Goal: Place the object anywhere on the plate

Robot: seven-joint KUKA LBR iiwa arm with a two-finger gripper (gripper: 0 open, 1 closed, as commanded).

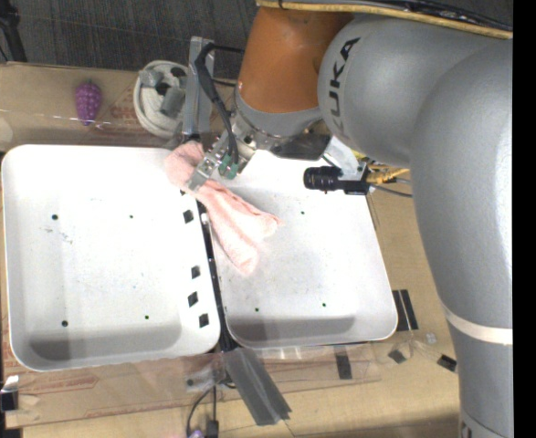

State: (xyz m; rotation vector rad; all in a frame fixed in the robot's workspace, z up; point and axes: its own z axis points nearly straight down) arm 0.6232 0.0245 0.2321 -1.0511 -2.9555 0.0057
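The grey arm [432,153] looms over the frame's right. Its claw [215,164] sits top centre, pinching the pink cloth [236,217], which trails into the right bin [359,290]. Held by one corner, the cloth could slip or snag the bin wall.

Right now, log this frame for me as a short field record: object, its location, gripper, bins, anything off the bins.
object: pink cloth, crumpled
object location: lying across the divide between the bins, mostly in the right bin, one end near the left bin top corner
gripper: gripper low over the cloth's upper end; grasp not clear
plate: none identifiable
off the bins: purple grape-like item and a white round object on the bench behind the left bin
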